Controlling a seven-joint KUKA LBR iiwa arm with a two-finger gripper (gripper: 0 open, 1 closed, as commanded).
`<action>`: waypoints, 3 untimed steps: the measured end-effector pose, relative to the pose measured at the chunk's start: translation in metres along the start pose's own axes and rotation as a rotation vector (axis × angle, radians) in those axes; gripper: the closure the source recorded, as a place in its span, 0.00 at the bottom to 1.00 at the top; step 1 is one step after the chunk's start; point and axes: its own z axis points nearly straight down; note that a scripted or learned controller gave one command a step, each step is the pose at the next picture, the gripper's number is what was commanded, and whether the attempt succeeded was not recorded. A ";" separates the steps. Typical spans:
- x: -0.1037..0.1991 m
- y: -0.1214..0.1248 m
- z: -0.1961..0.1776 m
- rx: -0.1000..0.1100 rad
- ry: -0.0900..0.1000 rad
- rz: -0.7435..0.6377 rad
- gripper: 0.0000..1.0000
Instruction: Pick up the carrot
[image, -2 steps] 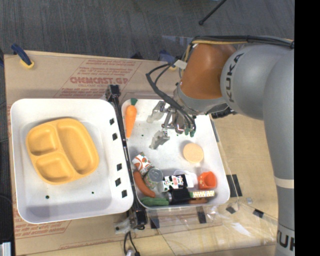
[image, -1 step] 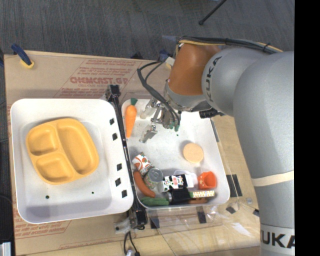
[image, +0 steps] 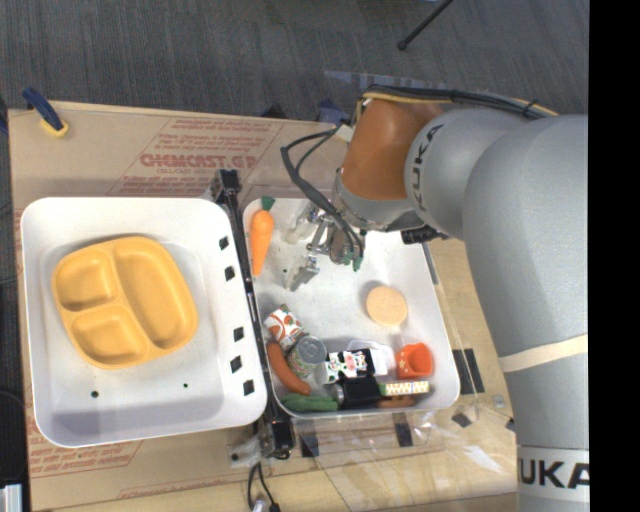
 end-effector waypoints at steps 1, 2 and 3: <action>-0.005 -0.032 -0.002 0.000 -0.007 -0.080 0.00; -0.004 -0.072 -0.002 0.000 -0.004 -0.266 0.00; 0.024 -0.102 -0.001 -0.001 -0.002 -0.565 0.00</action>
